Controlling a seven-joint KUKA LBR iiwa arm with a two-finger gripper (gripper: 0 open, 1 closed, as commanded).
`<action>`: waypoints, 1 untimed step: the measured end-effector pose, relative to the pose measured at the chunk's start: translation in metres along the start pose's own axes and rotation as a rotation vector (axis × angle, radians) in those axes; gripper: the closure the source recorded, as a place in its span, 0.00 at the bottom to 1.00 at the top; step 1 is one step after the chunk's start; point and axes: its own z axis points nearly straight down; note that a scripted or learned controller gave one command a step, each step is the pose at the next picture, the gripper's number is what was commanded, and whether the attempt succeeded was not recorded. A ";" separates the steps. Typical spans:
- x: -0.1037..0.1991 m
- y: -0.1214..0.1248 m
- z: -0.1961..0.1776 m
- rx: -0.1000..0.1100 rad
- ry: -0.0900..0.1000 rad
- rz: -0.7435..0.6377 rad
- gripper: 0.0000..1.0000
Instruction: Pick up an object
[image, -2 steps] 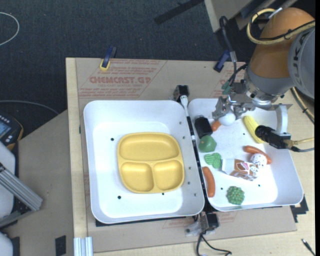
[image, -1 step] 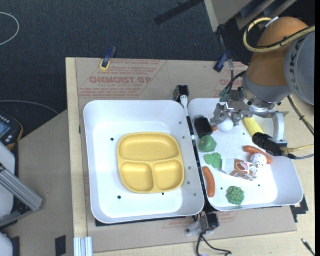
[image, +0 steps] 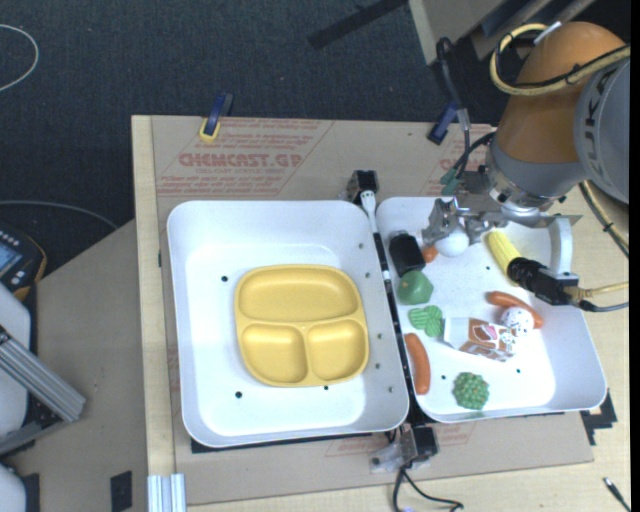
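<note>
White ball (image: 455, 242) clamped in pincer (image: 450, 232), upper right bin (image: 575, 370), above green toys (image: 415, 288).

The left bin (image: 190, 300) is occupied at its middle by a yellow divided plate (image: 300, 323); bare floor is left around it on all sides. The right bin (image: 570, 390) is crowded: green pieces (image: 425, 305), an orange sausage (image: 418, 362), a broccoli floret (image: 470, 390) and a printed packet (image: 487, 338) are scattered closely, with narrow gaps between. Its far end is blocked by the arm (image: 545, 110) and gripper (image: 452, 228). Open floor is found at the near right corner.
</note>
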 end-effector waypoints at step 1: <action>-0.011 -0.007 -0.002 0.005 0.001 0.003 1.00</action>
